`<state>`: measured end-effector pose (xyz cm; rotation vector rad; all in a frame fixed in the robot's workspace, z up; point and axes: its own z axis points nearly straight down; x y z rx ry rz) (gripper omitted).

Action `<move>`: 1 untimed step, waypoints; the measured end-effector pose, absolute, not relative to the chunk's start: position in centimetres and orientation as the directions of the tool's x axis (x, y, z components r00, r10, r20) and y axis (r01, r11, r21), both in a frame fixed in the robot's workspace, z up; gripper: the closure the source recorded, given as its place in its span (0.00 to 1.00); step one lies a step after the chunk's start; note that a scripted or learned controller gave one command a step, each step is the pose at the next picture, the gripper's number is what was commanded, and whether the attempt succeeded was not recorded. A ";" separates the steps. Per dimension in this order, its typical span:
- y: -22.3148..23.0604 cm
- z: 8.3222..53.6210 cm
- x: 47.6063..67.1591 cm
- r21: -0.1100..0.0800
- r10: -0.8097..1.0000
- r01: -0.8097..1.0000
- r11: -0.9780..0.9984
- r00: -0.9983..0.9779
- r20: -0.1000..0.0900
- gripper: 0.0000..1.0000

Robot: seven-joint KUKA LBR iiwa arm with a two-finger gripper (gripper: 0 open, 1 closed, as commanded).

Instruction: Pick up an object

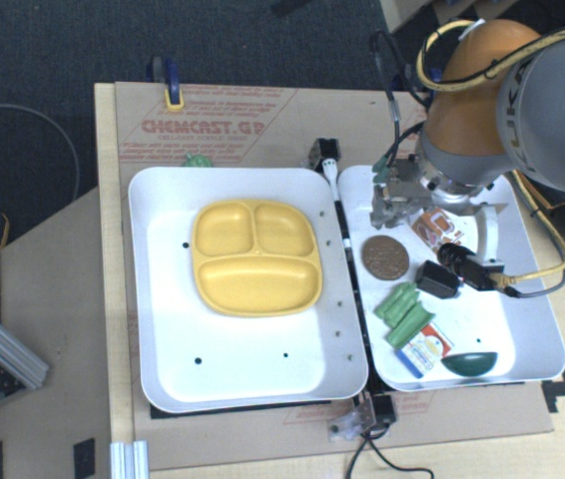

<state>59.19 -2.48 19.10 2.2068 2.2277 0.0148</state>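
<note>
**Two white bins on a bench**

The right bin holds a brown disc and green pieces. The gripper hangs just beside the disc; I cannot tell if it is open. A yellow plate lies in the left bin.

The one clear piece of lettering is printed in red on the brown board that lies under the two bins. Its large line, along the far edge, reads "CHEMCAST G P". Smaller red lines run above and below that line, too fine to make out. A small card in the right bin carries red and blue print, too blurred to read. A packet near the gripper shows reddish markings, also illegible.
</note>
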 end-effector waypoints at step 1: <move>3.0 31.3 54.9 0.015 1.000 1.000 0.009 -0.009 0.004 1.00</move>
